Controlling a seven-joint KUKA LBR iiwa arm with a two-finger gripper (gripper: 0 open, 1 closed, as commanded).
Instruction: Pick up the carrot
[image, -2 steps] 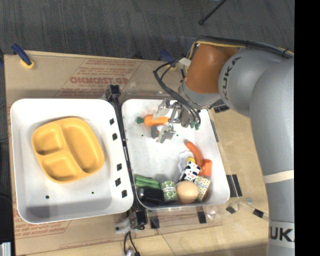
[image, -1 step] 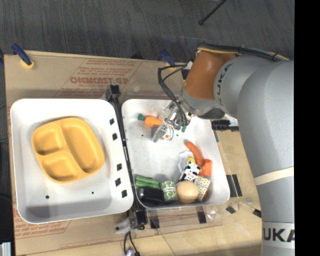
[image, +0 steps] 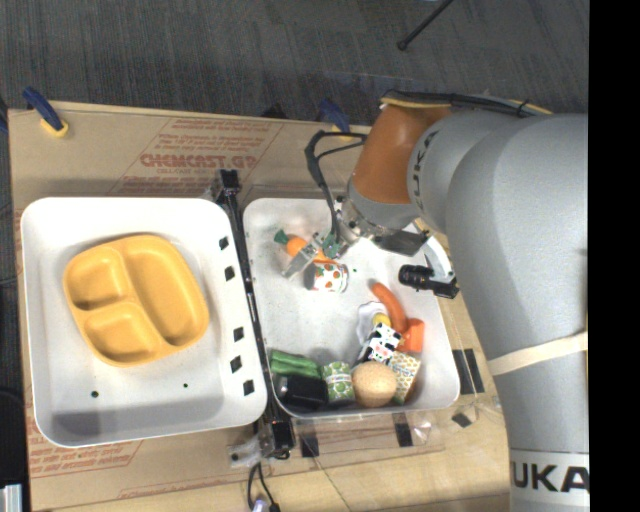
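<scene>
The grey arm with an orange band reaches from the right into the right shallow white bin (image: 262, 300). Its two-finger gripper (image: 318, 250) hangs low near the far left part of this bin, just beside a small orange carrot with green top (image: 292, 243). Whether the jaws are open or closed, I cannot tell. A white round toy with coloured spots (image: 328, 278) lies just below the gripper. A long orange-red pepper (image: 390, 303) lies nearer the right wall. The left white bin (image: 40, 330) holds a yellow plastic tray with three compartments (image: 135, 297).
</scene>
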